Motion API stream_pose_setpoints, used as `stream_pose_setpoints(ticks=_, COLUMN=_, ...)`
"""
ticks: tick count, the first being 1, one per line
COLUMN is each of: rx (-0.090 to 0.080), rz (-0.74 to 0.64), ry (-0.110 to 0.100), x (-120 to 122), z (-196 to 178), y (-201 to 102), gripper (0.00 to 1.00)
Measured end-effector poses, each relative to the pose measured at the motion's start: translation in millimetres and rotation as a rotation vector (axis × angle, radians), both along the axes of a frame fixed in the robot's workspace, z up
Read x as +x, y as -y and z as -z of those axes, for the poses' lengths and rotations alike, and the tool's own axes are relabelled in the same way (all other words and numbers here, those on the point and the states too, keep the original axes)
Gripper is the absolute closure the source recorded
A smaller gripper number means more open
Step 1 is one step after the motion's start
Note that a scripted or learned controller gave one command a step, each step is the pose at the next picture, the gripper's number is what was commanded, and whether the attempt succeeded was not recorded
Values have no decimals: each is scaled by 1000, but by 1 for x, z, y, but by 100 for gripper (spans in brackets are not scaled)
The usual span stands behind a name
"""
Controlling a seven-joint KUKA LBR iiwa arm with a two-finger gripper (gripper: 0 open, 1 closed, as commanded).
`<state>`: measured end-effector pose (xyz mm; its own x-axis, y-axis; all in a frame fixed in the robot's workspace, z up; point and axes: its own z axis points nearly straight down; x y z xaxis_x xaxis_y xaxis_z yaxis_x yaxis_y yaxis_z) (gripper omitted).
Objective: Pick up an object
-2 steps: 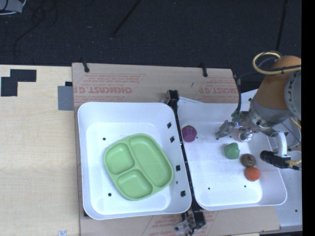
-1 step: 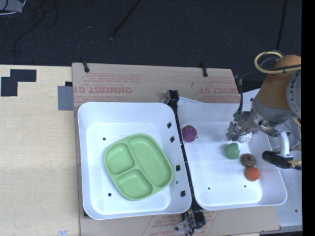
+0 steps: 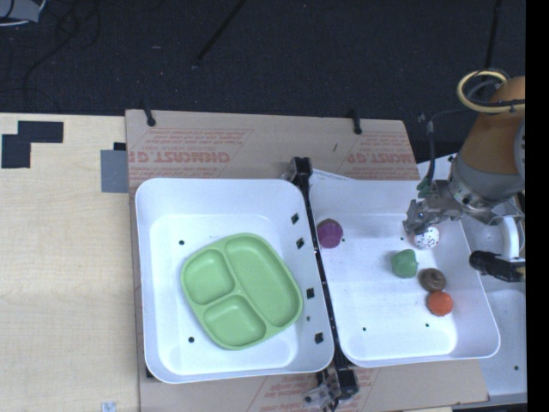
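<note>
The end effector (image 3: 422, 227), finger state indeterminate, sits directly over a white speckled ball (image 3: 427, 239), with the green object (image 3: 405, 263) just beyond.

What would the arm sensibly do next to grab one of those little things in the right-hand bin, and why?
Probably close and lift gently. The hand sits low at the small white speckled ball, near the right bin's back edge. The green lump lies just beside, so a straight lift avoids nudging it. Whether the ball is gripped, I cannot tell.
</note>
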<state>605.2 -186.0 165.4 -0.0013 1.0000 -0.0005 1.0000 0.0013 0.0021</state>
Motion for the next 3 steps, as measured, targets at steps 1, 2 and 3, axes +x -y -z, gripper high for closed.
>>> stream_pose_setpoints(ticks=1, rx=-1, rz=0, ry=2, x=-2, z=-63, y=3, gripper=100)
stream_pose_setpoints(ticks=2, rx=0, rz=-1, ry=0, x=-1, z=-116, y=4, gripper=100)
stream_pose_setpoints(ticks=3, rx=3, rz=-2, ry=-6, x=-14, z=-105, y=-53, gripper=100)
